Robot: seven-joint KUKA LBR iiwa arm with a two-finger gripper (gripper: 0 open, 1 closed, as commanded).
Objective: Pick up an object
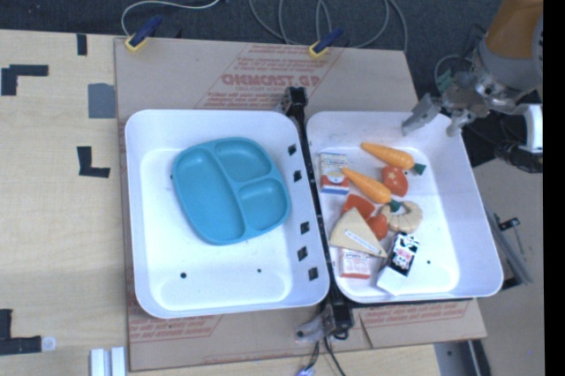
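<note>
Tool [439,113] spread, empty, over right bin [470,189] corner; drop it straight onto upper carrot [387,155], your clearest target

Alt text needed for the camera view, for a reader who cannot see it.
The gripper hovers open over the right bin's upper right corner, holding nothing. That bin holds two toy carrots, a cheese wedge and small cartons; the left bin holds a blue divided plate.

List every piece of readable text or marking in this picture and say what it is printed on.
"CHEMCAST GP": red print on the brown board under the two bins, repeated across it; the other repeats are too faint to read.
Small white carton in the right bin: print too small to read.
Red-and-white packet: print blurred.
Black-and-white card: pattern, no legible words.
</note>
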